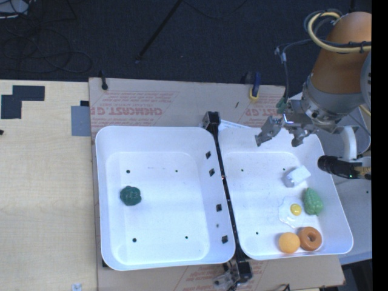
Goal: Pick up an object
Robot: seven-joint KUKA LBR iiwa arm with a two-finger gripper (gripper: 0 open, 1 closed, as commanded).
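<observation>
My gripper (281,135) hangs above the far edge of the right bin (260,180), its two grey fingers spread apart with nothing between them. Below it, toward the bin's right side, lie a small white block (296,176), a green leafy toy (313,202), a fried egg toy (291,211), an orange ball (288,242) and a brown doughnut (310,238). In the left bin (157,144) a dark green broccoli-like toy (130,196) rests near the left wall.
A black divider strip (219,187) runs between the two bins. Both bins sit on a cardboard sheet (157,102). The right bin's objects cluster in its near right corner.
</observation>
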